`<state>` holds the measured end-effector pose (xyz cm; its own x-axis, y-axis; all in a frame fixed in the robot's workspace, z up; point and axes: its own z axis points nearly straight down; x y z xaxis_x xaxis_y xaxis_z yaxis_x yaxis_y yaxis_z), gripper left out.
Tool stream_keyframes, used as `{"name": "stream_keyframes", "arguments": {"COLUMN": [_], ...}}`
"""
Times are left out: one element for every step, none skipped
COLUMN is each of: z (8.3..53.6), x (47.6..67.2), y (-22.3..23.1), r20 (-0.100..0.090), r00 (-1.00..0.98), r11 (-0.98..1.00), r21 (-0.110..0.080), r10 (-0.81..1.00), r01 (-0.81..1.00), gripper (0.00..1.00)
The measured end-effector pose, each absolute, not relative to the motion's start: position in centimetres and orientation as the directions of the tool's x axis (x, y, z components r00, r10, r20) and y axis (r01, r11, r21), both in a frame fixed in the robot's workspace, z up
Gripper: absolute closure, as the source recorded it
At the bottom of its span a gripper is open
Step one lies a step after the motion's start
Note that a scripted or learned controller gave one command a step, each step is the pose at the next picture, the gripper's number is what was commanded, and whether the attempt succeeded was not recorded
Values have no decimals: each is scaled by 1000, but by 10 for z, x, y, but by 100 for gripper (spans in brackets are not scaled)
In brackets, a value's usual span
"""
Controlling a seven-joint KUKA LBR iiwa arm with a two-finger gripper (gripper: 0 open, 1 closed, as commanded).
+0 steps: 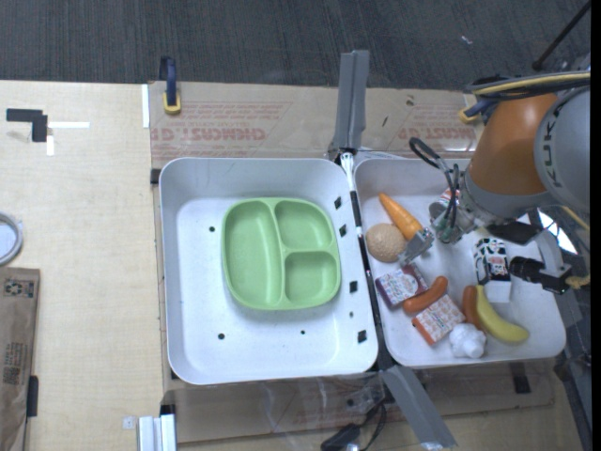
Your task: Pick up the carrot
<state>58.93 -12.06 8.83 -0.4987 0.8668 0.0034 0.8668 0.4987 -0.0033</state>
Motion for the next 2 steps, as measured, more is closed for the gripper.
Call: {"name": "stream_keyframes", "arguments": {"z": [94,133], "x": [590,568], "y": [-121,-191], "r20": [5,1], "r00": [-496,-456], "r11": [496,456], "r21": [-6,-2], "r10": [868,890], "r01": [868,890], "gripper": [100,100]}}
